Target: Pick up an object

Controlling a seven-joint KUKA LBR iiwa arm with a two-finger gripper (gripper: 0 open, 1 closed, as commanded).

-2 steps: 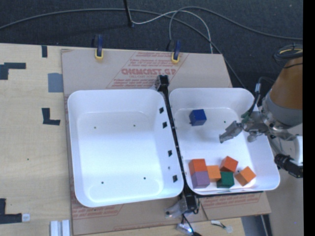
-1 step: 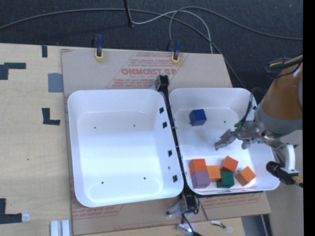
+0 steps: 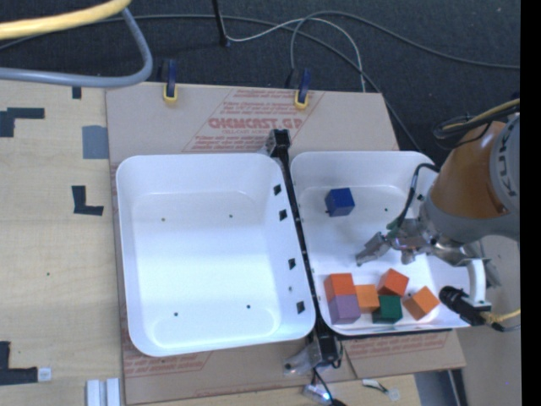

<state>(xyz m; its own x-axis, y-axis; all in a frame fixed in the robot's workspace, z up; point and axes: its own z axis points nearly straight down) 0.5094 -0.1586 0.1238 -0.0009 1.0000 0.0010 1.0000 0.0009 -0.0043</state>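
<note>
Presently, the gripper [image 3: 378, 248] is seen over the right bin [image 3: 372, 163], fingers spread apart, nothing held; the blue cube [image 3: 340, 201] sits far-left, axis indeterminate.

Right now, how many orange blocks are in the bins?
4, all in the right bin, near its front edge: one on the purple block, one beside it, one behind the green block, one rightmost. The arm may hide others.

Below my grey claw [image 3: 390, 248] in the white right bin [image 3: 369, 163]: one blue block [image 3: 340, 201], orange blocks [image 3: 341, 284], a purple block [image 3: 344, 309], a green block [image 3: 389, 309].
</note>
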